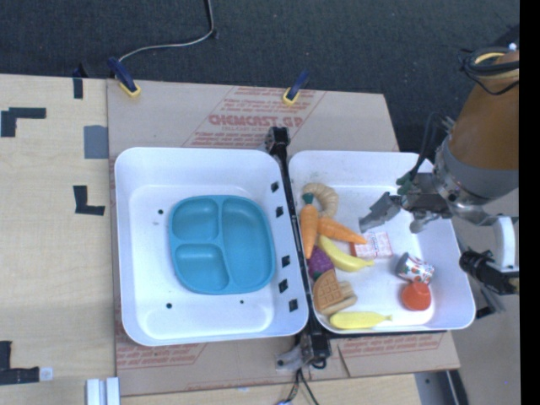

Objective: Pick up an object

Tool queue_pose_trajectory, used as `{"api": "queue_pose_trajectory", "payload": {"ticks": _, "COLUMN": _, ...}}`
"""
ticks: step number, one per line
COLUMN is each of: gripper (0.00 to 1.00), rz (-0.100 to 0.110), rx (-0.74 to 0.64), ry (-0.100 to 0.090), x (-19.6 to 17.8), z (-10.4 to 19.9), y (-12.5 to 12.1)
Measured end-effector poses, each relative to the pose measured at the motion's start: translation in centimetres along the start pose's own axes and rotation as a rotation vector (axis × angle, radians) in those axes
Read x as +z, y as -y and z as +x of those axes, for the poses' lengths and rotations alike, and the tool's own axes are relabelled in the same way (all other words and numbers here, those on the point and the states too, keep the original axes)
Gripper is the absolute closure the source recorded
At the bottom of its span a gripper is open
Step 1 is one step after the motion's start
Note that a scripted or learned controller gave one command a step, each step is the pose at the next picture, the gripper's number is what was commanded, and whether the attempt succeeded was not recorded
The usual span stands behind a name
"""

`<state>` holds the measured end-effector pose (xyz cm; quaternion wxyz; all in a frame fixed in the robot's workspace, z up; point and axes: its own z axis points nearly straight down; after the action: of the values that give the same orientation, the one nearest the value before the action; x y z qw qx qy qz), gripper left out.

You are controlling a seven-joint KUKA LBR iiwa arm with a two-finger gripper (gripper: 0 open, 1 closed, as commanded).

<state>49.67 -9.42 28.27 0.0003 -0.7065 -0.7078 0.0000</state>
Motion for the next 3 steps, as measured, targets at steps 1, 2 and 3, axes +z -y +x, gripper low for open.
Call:
{"api": "queue_pose_trajectory", "payload": {"ticks": 1, "gripper": 0.00, "rz": 0.002, "rx": 0.001, "ry": 0.000, "x": 10.3, "z": -0.4, "y": -3.7}}
{"api": "queue_pose_trajectory", "payload": {"ticks": 2, "gripper": 0.00, "rz": -0.004, "rx": 0.002, "ry": 0.002, "x": 18.5, "z": -2.4, "y": -5.4}}
{"api": "queue_pose_trajectory", "payload": {"ticks": 3, "gripper": 0.00, "rz": -0.006, "rx": 0.002, "ry": 0.006, "x": 19.7, "z": -1.2, "y": -13.4}}
